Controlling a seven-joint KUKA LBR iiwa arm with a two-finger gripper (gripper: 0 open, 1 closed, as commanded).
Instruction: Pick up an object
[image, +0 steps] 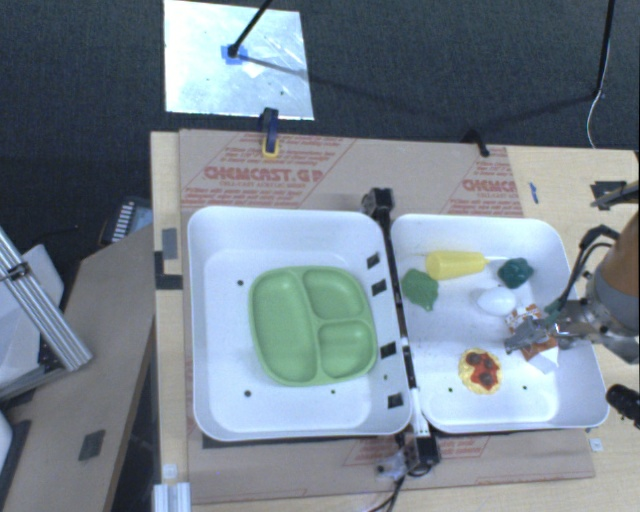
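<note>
The right bin (560, 405) holds several small things: a yellow corn-like piece (455, 264), a green leafy piece (420, 288), a dark teal piece (515, 271), a white egg-like piece (495, 300) and a yellow round piece with red topping (481, 370). My gripper (530, 333) reaches in from the right, low over the bin's right side, just below the white piece. An orange-brown bit shows at its tip, too small to identify.
In the left bin (215, 400) lies a green divided plate (308, 324). A black clip bar (390, 300) runs between the two bins. Cardboard (300, 170) covers the bench under the bins.
</note>
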